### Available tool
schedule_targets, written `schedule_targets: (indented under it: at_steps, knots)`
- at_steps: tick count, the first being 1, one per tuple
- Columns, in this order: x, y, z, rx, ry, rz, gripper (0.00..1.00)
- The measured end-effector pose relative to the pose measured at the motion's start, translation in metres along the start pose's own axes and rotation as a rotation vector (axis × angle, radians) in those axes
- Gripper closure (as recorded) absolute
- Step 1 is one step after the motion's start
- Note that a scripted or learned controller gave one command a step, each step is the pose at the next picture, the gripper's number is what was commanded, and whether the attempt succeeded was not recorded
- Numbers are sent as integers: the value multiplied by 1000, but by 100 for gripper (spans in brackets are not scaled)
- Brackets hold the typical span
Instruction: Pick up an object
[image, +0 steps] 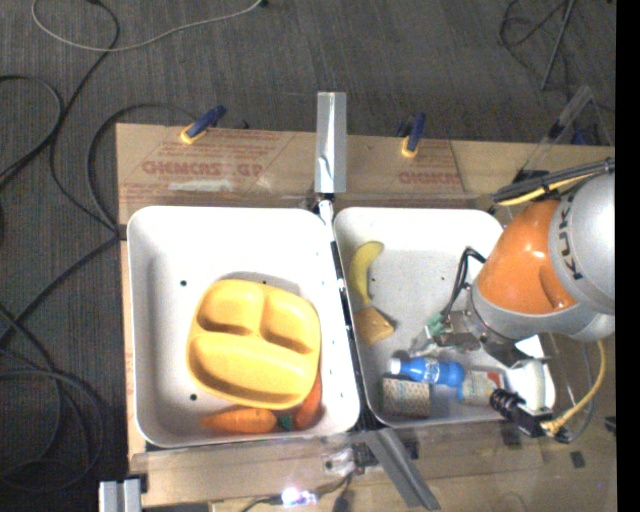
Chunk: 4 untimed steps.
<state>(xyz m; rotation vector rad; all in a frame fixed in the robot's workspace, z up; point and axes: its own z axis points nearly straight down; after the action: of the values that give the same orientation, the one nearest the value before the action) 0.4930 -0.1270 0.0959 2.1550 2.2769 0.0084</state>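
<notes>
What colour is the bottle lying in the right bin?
The bottle is blue with a white cap end, in the camera view.

Left bin (160, 240): yellow tray (256, 340) fills centre; carrot (240, 421) wedged at near wall, touching tray edge. Bare floor along far wall and left side.

Right bin (420, 225): banana (364, 266) and tan wedge (374, 324) hug dividing wall. Open floor at far centre. Near half crowded: blue bottle (432, 373), mesh-patterned block (407, 398) just beside it, white item (528, 380) to right. Arm (530, 275) overhangs right side, end effector (450, 335) low over bottle.

Metal post (330, 140) and two clamps (203, 124) at far table edge.
</notes>
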Motion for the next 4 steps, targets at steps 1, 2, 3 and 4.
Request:
schedule_targets:
  at_steps: [1, 2, 3, 4]
  knots:
    - [0, 0, 0, 1, 0, 0, 0]
    - [-34, -6, 9, 2, 6, 102, 0]
    - [-34, -4, 1, 0, 7, 102, 100]
    - [-34, -5, 2, 3, 7, 102, 0]
